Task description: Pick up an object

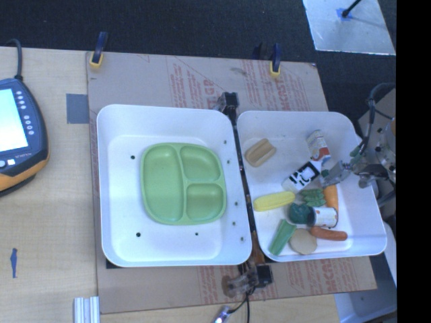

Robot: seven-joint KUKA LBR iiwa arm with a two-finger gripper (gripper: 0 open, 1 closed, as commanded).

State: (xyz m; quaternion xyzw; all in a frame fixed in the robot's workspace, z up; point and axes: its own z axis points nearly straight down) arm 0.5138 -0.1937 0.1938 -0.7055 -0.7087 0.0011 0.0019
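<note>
Lying beside the jaws (335, 174) (just below): carrot (330, 195).

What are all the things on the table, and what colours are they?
Left bin: 1, white, left half of the bench.
Divided plate: 1, green, middle of the left bin.
Right bin: 1, white, beside the left bin.
Bread-like block: 1, tan, upper left of the right bin.
Corn cob: 1, yellow, left side of the right bin.
Cucumber: 1, green, lower left of the right bin.
Carrot: 1, orange, lower right of the right bin.
Handheld controller: 1, orange and black, far left.
Clamps: 2, blue and yellow, top edge of the board.
Gripper: 1, grey, over the right bin.
</note>
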